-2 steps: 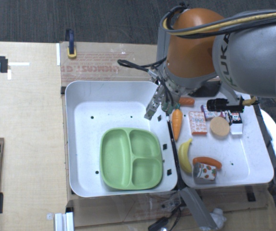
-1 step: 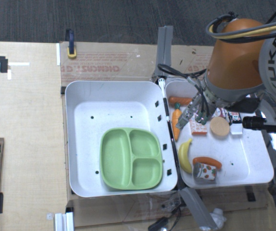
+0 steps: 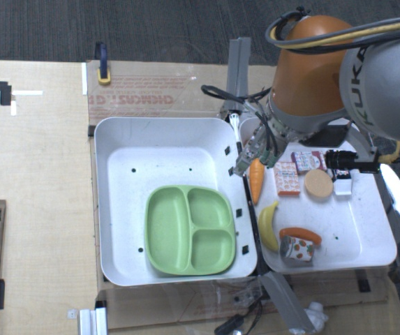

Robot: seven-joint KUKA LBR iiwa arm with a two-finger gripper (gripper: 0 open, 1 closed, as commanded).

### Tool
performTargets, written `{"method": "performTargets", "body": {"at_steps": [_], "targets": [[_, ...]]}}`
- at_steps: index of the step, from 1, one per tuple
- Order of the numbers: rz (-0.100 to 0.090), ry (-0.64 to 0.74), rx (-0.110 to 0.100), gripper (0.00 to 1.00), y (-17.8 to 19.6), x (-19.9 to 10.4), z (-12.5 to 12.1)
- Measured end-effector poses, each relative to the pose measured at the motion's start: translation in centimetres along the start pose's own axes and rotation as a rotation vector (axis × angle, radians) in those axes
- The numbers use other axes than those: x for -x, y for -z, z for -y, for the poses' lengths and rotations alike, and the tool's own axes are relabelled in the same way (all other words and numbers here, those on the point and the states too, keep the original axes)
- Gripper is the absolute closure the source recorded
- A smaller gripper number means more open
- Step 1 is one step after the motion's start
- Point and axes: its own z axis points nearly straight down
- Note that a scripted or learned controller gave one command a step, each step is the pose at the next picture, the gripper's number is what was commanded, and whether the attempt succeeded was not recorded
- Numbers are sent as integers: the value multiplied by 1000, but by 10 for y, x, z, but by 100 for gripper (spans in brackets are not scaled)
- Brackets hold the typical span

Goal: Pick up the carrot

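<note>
We see the pincer [image 3: 255, 153] poised at the far tip of the carrot [image 3: 256, 179], which lies along the right bin's [image 3: 378, 246] left wall, long axis running near-to-far, though how wide the pincer stands we cannot tell.

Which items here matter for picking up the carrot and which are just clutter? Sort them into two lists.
Belongs to the job:
carrot, upright at the right bin's left edge
gripper, just above the carrot

Just lying about:
banana
green divided plate in the left bin
round tan disc
small carton
sausage
</note>
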Motion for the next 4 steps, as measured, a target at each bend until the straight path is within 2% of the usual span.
{"method": "performTargets", "body": {"at_steps": [1,2,3,4], "targets": [[2,131,1,100,160,11,61],[0,223,0,100,61,7,105],[-1,285,1,100,59,-85,27],[-1,463,0,100,13,-127,-62]]}}
